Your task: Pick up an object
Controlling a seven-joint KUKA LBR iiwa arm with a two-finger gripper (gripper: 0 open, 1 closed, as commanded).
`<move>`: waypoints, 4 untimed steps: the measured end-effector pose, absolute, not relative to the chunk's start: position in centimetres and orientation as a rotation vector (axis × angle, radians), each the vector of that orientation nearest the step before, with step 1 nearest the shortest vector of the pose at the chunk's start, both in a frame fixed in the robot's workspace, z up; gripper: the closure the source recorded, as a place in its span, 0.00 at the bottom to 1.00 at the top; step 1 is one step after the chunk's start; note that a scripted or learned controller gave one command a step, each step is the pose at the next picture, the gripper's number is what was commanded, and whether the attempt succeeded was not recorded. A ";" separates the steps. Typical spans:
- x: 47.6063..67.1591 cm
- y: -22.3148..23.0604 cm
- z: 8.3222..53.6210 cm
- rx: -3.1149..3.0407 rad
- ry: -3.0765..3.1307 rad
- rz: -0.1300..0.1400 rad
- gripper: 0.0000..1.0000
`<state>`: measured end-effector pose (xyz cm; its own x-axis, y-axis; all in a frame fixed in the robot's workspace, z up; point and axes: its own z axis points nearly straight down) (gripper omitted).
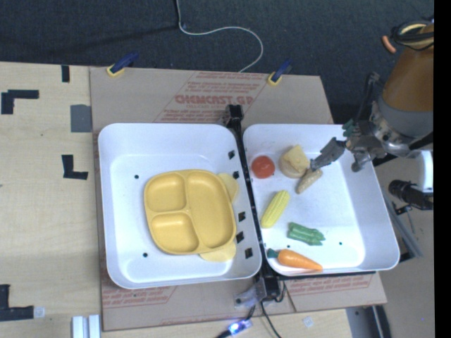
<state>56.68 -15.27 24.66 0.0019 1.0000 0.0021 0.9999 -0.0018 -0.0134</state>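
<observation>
The right bin (366, 220) holds a red tomato (263, 166), a pale beige lump (294, 160), a small tan piece (308, 181), a yellow corn cob (275, 208), a green vegetable (306, 234) and an orange carrot (299, 260). My gripper (341, 158) hangs over the bin's upper right part and stands open. Its left finger (324, 154) points down-left, its tip close to the beige lump and the tan piece. Nothing sits between the fingers.
The left bin (120, 189) carries a yellow divided plate (190, 211). Both bins rest on a cardboard sheet (204, 97) with clips at its far edge. A white cable (218, 30) loops across the dark floor behind.
</observation>
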 end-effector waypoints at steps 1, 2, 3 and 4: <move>56.9 -15.2 25.3 -2.219 -2.222 0.002 0.00; 56.7 -15.4 18.9 -2.216 -2.218 0.008 0.00; 56.3 -15.3 14.5 -2.217 -2.221 0.006 0.00; 56.6 -14.6 8.5 -2.221 -2.223 0.002 0.00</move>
